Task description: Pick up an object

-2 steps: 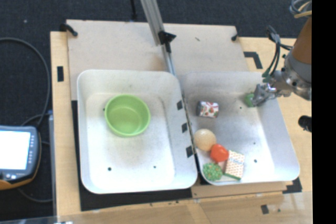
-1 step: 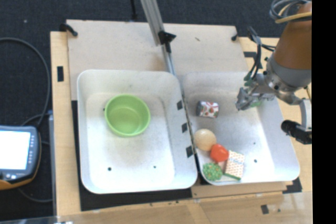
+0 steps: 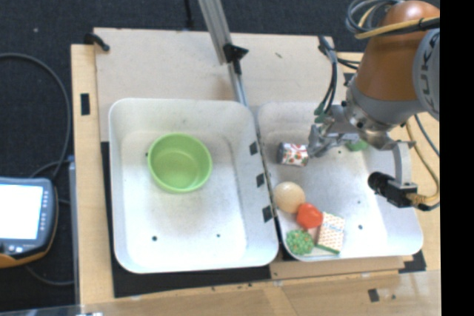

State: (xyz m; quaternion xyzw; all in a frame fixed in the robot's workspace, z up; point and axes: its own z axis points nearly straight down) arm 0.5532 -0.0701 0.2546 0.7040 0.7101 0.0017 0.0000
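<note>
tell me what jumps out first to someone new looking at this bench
The bright green round plastic bowl sits alone in the left white bin. In the right white bin, the grey arm's gripper hangs beside a small red-and-white patterned object, with a cream egg-shaped ball and small orange-red object nearer the front.

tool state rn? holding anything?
tool: in the right bin, just right of the small red-and-white object. Open or shut cannot be told; nothing visibly held.
</note>
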